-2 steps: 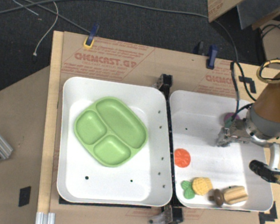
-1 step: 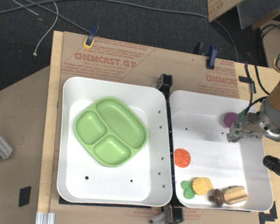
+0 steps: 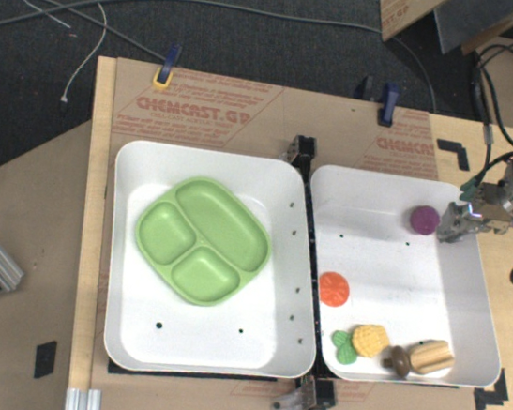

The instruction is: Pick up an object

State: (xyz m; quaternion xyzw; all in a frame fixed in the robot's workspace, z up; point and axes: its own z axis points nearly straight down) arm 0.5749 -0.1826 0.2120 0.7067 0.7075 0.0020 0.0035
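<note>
The right bin (image 3: 474,277) holds a purple ball-shaped object (image 3: 424,219) near its far right side, an orange round piece (image 3: 334,289) by its left wall, a yellow corn-like toy with a green end (image 3: 360,342) and a tan and brown object (image 3: 420,357) along its front edge. My gripper (image 3: 458,220) hangs at the bin's right rim, just right of the purple object and apart from it. Nothing shows between its fingers.
The left bin (image 3: 126,323) carries a green divided plate (image 3: 201,239). A black clamp (image 3: 302,149) sits between the bins at the back. Blue clips (image 3: 167,68) pin the cardboard base. Cables run behind the bench.
</note>
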